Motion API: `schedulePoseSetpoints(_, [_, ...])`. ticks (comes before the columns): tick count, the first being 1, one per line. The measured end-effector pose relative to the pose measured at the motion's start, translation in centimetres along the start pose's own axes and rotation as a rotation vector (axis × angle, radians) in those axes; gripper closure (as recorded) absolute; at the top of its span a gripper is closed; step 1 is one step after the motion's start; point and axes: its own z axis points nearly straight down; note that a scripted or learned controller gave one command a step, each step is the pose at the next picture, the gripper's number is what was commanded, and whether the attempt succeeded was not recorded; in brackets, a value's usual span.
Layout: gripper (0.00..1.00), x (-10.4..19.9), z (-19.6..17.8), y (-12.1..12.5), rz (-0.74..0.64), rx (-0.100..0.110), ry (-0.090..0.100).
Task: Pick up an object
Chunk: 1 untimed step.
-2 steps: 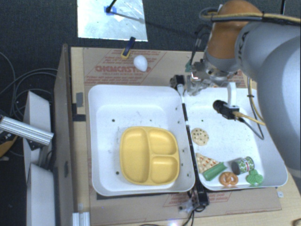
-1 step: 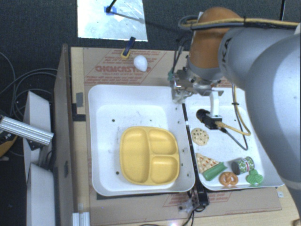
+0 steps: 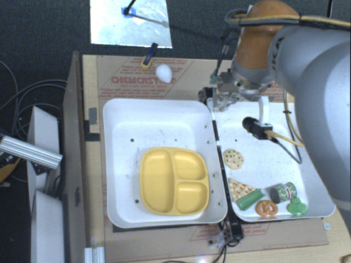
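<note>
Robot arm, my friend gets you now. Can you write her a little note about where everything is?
Gripper: at the far edge of the right bin, near the divider; holding nothing visible.
Right bin, near end: cookie, cracker, green pickle, pretzel, small can, green toy.
Left bin: yellow divided plate.
White egg on the cardboard behind the bins.
Done: nothing picked up. Left: grasp one item.

txt: "CHEMCAST" red print, reads upside-down | on cardboard sheet under bins
</note>
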Motion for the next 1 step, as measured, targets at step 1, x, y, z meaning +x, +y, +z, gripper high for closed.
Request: schedulePoseSetpoints(1, [1.00,0.59,0.19,0.02,-0.004,0.001,0.000])
